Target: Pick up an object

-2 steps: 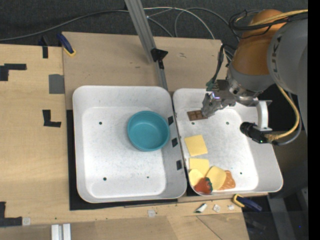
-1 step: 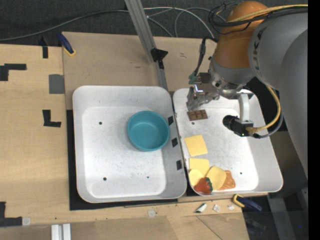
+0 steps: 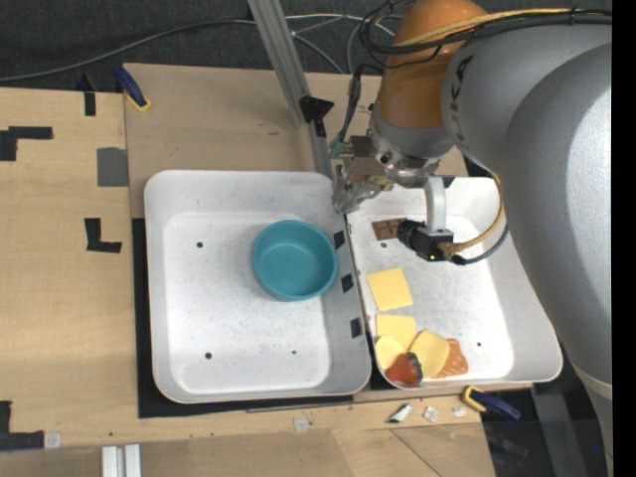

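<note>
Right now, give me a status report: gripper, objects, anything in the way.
Gripper over the bins' dividing rims, holding nothing visible. Yellow slices, red piece in right bin. Teal bowl in left bin, apart.

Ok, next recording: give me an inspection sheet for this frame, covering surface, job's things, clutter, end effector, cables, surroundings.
Surface: tan bench bearing a left white bin and a right white bin side by side.
Job's things: teal bowl upright in the left bin; in the right bin, a yellow square piece, and yellow pieces heaped with a red item at the near edge.
Clutter: small white bits on the bench in front of the bins.
End effector: over the far end of the divide between the bins; finger state unclear.
Cables: bundle at the orange band; yellow cable looping below the wrist.
Surroundings: black tape marks on the bench, grey pole.
</note>
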{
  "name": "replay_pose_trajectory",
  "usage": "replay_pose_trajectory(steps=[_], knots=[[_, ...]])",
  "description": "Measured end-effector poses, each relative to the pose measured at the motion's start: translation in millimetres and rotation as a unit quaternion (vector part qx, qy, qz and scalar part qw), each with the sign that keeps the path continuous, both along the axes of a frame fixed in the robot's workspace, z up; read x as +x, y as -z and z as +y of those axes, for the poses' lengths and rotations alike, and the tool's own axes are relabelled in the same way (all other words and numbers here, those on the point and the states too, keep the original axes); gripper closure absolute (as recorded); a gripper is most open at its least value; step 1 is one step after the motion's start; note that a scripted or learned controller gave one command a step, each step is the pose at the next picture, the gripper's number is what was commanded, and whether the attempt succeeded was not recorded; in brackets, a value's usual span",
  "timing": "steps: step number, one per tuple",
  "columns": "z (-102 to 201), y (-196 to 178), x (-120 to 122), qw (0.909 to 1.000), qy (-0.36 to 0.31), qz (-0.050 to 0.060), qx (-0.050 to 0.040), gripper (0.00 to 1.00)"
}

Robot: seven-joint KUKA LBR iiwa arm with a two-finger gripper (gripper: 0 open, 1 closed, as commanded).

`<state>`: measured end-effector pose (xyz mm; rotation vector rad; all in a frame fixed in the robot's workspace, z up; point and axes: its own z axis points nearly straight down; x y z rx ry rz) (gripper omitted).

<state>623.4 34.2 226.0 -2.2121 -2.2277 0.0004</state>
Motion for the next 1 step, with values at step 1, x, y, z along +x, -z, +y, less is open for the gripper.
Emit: replay_pose_trajectory(steps=[1], knots=[[62.7, -1.9, 14.0, 1.0, 0.0, -0.001, 0.0004, 1.0]])
